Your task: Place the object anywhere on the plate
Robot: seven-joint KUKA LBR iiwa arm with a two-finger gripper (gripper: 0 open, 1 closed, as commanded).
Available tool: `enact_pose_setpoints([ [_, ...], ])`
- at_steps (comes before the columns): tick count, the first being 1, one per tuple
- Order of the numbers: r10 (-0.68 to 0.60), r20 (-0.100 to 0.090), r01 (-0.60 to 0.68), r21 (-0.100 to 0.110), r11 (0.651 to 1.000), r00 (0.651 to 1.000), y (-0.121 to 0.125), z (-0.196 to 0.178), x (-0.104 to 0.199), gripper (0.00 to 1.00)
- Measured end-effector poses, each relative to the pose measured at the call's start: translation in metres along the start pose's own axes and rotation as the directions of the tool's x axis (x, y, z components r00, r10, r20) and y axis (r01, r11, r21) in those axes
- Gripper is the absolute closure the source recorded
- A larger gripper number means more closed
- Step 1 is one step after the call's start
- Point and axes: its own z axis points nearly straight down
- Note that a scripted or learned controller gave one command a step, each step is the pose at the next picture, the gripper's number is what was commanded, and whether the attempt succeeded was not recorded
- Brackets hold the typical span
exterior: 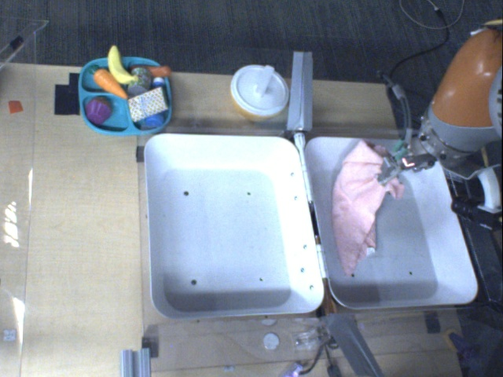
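Two shallow white bins sat on the counter (pixel 78 250). In the right bin (pixel 424 281) lay the crumpled pink cloth (pixel 357 203), soft and folded; my fingers (pixel 395 166) pinched its upper right corner. Farther back stood a round white-lidded container (pixel 259 91) and a blue plate (pixel 118 124) of toy food.

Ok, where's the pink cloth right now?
The pink cloth lies in the right white bin, toward its left and upper part, with its top right corner at the hand.
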Motion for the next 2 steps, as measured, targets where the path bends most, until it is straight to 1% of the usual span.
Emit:
enact_pose_setpoints([
  [1, -0.007, 0.000, 0.007, 0.000, 1.000, 1.000, 0.003, -0.022, 0.001, 1.00],
  [2, -0.399, -0.003, 0.399, 0.001, 0.917, 0.917, 0.013, -0.017, 0.057, 1.00],
])
